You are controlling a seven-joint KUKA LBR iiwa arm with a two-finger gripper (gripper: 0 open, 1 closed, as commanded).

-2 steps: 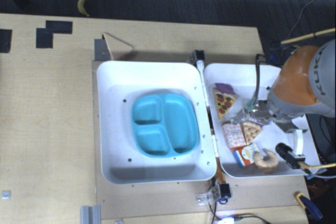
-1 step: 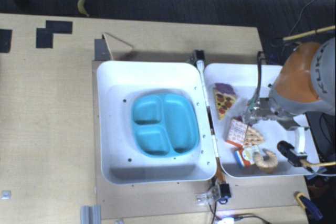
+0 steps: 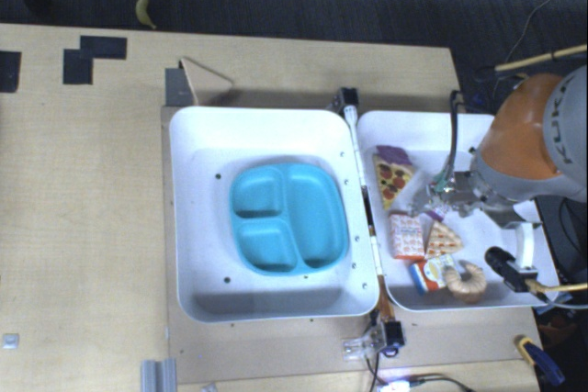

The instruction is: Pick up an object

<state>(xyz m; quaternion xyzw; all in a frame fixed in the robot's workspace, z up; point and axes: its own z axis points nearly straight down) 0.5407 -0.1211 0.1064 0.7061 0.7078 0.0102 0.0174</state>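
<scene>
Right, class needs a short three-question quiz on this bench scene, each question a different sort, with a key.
1. True or false: the blue tray lies in the left bin.
2. Which lies nearest the arm's pincer? A) pizza slice B) donut C) banana
3. Fill in: the banana lies on the ____, beyond the bench.

Key: 1 true; 2 A; 3 floor.
</scene>
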